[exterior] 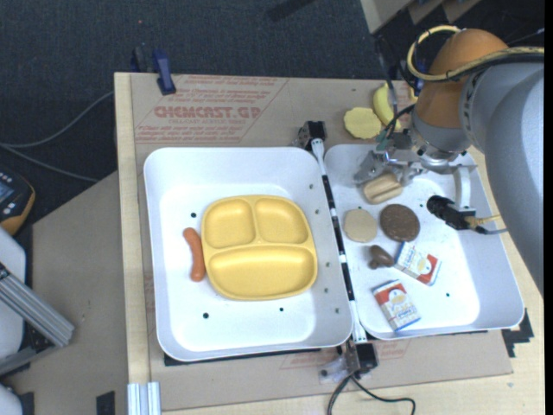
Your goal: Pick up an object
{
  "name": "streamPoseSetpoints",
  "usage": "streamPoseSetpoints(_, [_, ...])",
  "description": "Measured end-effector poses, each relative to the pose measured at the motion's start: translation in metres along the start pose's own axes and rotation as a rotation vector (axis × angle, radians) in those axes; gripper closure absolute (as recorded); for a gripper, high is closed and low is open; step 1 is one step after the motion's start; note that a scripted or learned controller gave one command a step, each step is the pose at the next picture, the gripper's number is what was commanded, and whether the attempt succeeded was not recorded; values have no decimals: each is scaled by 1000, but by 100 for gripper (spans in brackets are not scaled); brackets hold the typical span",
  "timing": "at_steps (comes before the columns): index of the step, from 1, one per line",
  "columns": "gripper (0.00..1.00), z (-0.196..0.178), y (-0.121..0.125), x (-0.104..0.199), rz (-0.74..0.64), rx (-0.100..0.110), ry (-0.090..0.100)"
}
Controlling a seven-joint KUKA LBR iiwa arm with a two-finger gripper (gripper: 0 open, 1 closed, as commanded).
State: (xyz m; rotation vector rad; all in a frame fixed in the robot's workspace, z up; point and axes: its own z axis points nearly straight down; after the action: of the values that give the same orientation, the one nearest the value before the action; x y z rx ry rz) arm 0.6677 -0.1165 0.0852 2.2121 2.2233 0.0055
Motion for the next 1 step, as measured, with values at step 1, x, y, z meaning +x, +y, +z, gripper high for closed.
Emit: streamPoseSetpoints(1, [100,-11,-1,-3,3,0,-2])
